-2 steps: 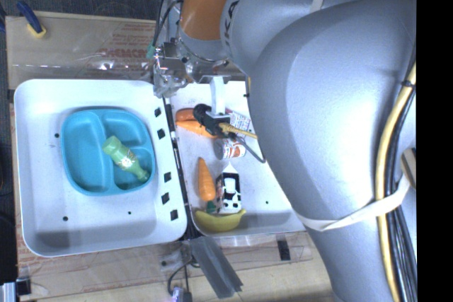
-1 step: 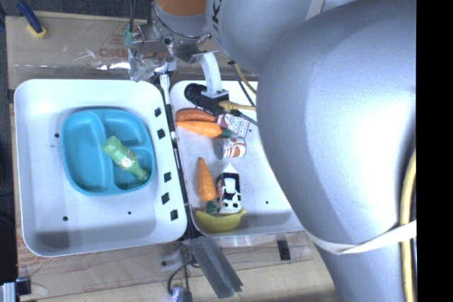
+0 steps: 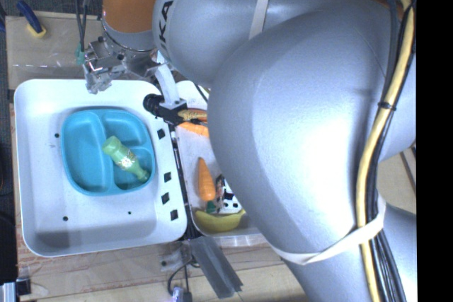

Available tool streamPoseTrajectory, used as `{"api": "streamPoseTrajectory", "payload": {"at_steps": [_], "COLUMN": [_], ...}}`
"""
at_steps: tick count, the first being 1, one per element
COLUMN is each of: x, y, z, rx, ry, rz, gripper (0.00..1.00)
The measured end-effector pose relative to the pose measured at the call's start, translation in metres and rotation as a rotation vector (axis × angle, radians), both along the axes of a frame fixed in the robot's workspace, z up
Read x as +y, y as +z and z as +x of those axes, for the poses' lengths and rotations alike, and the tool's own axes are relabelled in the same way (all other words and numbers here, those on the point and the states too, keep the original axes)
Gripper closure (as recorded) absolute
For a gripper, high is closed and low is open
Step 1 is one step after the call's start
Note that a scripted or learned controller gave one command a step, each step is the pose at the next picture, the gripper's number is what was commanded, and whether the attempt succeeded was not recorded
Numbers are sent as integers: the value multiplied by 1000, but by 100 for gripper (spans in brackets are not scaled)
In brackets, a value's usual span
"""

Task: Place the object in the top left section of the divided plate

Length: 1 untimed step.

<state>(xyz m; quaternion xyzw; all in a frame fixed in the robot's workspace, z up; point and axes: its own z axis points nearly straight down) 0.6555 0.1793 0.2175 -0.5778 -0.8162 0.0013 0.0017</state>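
So the big grey arm [image 3: 297, 117] hogs most of the right side, covering a lot of the right bin [image 3: 185, 180]. The left bin [image 3: 42, 223] holds the blue divided plate [image 3: 81, 152], and the green object [image 3: 126, 157] lies tilted across the divider between its sections. The gripper [image 3: 99, 71] hovers over the bin's top rim with nothing between the fingers; can't tell how open it is. Looks to me like placement is done or needs rechecking.

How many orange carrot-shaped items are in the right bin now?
2: one orange carrot-shaped toy lies lengthwise mid-bin, above the yellow bowl; another orange piece sits near the bin's top edge. The grey arm may hide more.
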Motion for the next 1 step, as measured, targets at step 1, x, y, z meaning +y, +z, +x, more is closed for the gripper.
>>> {"api": "streamPoseTrajectory", "payload": {"at_steps": [1], "x": [-63], "y": [9], "z": [-27], "rx": [-1], "ry": [-83], "rz": [-2], "gripper": [100]}}
